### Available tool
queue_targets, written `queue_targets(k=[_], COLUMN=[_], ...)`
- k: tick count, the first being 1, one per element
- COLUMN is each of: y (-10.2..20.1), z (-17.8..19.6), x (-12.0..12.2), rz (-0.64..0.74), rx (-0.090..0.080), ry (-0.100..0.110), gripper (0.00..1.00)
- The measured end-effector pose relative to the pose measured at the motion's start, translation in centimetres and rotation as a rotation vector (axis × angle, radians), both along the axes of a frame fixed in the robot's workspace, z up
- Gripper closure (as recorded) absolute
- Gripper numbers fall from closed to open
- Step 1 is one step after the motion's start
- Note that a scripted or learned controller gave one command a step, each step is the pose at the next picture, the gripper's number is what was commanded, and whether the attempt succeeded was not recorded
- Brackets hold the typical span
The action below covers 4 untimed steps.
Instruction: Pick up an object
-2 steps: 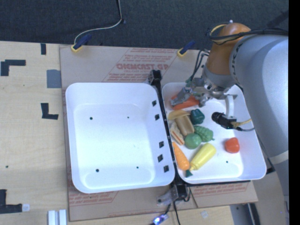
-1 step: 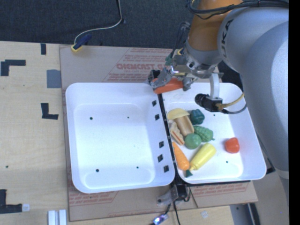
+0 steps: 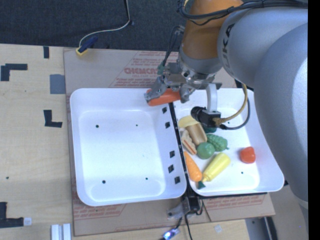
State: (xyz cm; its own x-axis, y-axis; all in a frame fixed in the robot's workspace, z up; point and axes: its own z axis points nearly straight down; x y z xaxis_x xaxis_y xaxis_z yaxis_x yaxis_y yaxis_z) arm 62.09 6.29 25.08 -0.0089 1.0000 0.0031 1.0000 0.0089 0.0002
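Gripper (image 3: 167, 93) fingers closed on an orange-red object (image 3: 164, 98) — over the far end of the divider between the bins, other toys along right bin's (image 3: 262, 149) left edge.

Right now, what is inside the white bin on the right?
The right bin holds toy foods: an orange carrot, a yellow corn cob, a green piece, a red tomato and a tan piece. The arm covers its far end.
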Motion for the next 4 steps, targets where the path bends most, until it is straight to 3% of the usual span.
queue_targets(k=[1,2,3,4], y=[3.2,5.0,4.9,9.1], z=[-7.2,2.6,2.9,8.3], x=[1.2,1.2,1.1,-4.2], rz=[-0.005,-0.005,-0.005,-0.002], rx=[-0.004,-0.001,-0.004,0.000], ry=[0.008,-0.007,0.003,0.000], gripper=[1.00,1.00,1.00,1.00])
